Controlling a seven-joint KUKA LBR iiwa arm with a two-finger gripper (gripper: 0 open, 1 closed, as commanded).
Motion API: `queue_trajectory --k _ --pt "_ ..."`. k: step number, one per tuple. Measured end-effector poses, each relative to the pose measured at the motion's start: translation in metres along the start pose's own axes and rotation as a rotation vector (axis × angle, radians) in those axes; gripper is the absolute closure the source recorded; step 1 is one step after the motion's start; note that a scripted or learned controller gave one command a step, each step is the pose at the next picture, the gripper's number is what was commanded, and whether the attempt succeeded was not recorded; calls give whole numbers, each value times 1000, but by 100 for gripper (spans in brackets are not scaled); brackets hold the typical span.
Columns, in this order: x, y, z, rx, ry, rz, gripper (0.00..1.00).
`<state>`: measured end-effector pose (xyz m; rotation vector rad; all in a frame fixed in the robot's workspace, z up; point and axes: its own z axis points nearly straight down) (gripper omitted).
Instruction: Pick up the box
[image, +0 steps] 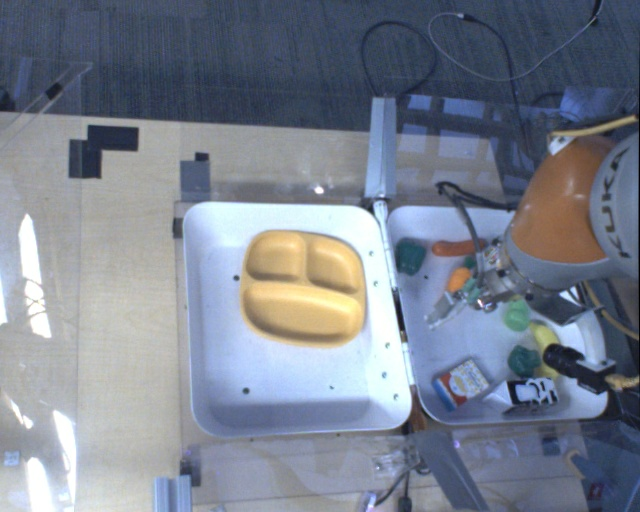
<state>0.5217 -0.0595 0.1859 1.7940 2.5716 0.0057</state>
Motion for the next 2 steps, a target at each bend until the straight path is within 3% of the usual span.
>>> queue_trajectory --k 1,2 --pt "-36 -45 84 3 1 -94 0" --pt "-22 -42 96 -4 -5 -120 0"
